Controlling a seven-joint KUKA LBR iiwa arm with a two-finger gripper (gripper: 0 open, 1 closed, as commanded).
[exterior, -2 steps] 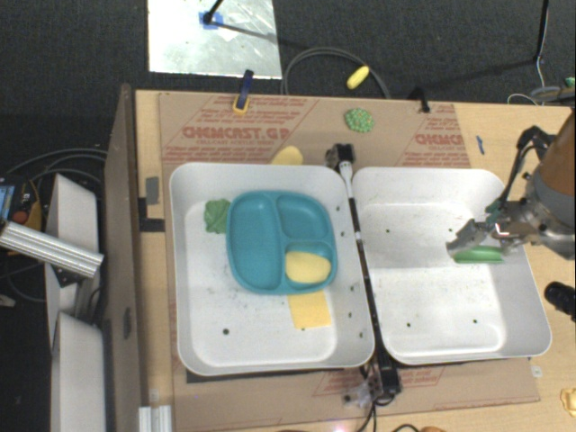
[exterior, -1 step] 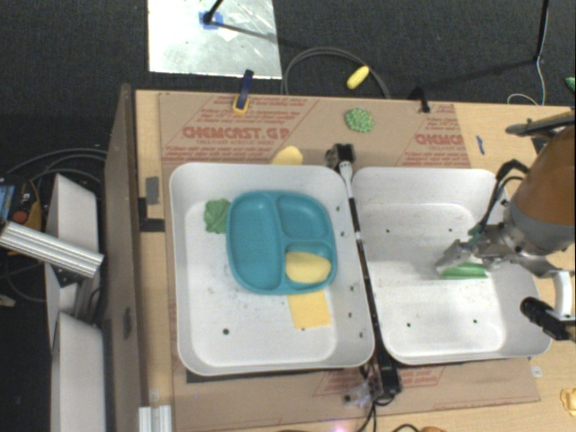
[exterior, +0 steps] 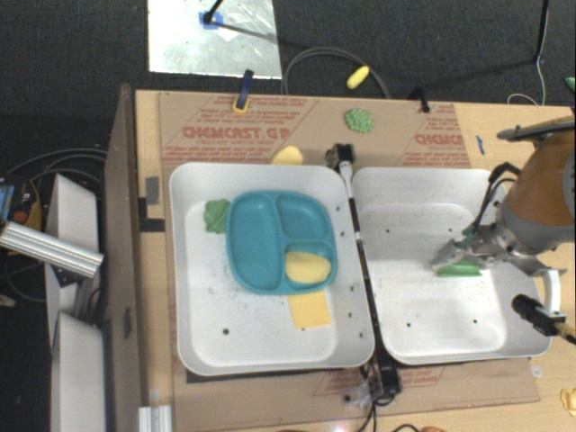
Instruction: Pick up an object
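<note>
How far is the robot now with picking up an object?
Done: the gripper is down in the right bin, at a green object. In hand: nothing clearly; I cannot tell if it grips the object. Left: grasp and lift. The blue plate sits in the left bin.

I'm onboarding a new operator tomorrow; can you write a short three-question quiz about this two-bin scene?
1. True or false: the blue divided plate lies in the right bin.
2. What lies in a compartment of the plate? A) yellow rounded item B) green stick C) blue clip
3. Fill in: the gripper is down in the ___ bin, at a green stick.

Key: 1 false, it lies in the left bin. 2 A, the yellow rounded item. 3 right.
</note>
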